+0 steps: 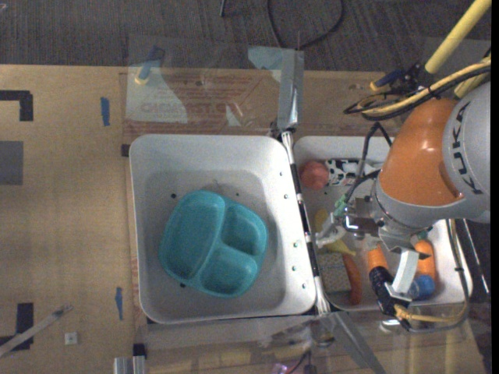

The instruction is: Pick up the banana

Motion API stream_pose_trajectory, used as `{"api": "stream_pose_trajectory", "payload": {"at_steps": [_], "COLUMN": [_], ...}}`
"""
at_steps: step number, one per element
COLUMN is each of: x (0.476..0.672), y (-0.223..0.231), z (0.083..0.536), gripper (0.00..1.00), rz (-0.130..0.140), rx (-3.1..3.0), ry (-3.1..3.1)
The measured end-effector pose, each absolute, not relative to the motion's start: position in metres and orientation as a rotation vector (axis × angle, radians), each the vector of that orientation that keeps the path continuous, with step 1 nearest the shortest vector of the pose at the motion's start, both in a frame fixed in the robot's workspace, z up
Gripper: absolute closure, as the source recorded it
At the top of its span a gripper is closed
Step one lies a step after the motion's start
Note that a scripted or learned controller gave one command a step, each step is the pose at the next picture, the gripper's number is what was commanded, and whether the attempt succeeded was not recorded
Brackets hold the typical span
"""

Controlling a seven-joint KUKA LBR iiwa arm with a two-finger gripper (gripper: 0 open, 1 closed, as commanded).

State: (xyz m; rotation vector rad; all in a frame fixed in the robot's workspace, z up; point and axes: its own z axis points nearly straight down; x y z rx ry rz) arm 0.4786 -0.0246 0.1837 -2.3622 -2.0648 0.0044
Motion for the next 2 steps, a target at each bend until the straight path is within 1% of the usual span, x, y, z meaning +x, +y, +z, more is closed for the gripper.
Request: {"api": "stream_pose_trajectory", "payload": {"at_steps": [1, 2], "x": [0.479, 0.479], "y": [0.039, -0.021], "z": [0.184, 0.184], "gripper": [0.0, 0.0], "rz": [0.002, 0.003], "rx": [-2.322, -2.362], "ry": [-2.114, -2.068]}}
